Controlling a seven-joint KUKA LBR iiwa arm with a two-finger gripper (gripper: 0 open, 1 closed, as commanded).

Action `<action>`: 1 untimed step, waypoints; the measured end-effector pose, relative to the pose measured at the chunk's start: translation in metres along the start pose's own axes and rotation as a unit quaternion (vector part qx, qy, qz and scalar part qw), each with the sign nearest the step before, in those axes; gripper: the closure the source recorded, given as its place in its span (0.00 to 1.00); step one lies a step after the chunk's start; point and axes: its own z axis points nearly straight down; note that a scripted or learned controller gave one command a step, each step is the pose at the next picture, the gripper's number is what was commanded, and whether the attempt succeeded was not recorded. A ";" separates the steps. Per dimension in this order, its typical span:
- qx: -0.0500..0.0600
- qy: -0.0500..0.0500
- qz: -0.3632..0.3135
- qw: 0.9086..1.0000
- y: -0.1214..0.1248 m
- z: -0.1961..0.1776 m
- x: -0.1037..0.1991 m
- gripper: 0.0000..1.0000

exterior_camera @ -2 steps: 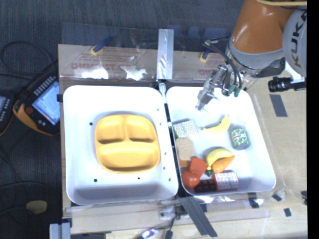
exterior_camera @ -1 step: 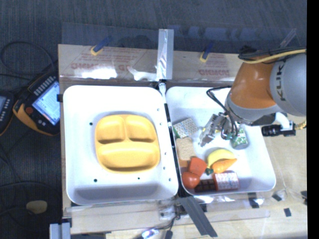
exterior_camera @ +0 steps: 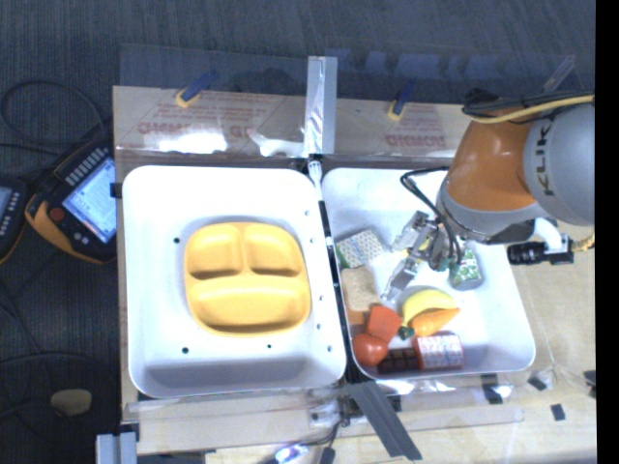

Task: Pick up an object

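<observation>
Two white bins are sitting side by side on the desk; the left bin (exterior_camera: pixel 145 356) is carrying a yellow tray (exterior_camera: pixel 248 275), and the right bin (exterior_camera: pixel 503 332) is holding a heap of small things. The tool (exterior_camera: pixel 414 255) is hanging low over that heap, just above a banana (exterior_camera: pixel 428 305), with a red pepper (exterior_camera: pixel 381 320), a tomato (exterior_camera: pixel 368 348), a patterned packet (exterior_camera: pixel 360 247) and a red box (exterior_camera: pixel 438 352) lying near it. Whether the tool is open or closed I cannot tell. Nothing is looking gripped, so the reaching step seems to be in hand. Next, I judge, the arm is needing to settle on one thing, likely the banana, close on it and lift straight up.
</observation>
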 end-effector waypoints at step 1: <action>-0.003 -0.003 0.147 0.989 0.004 0.033 -0.057 0.00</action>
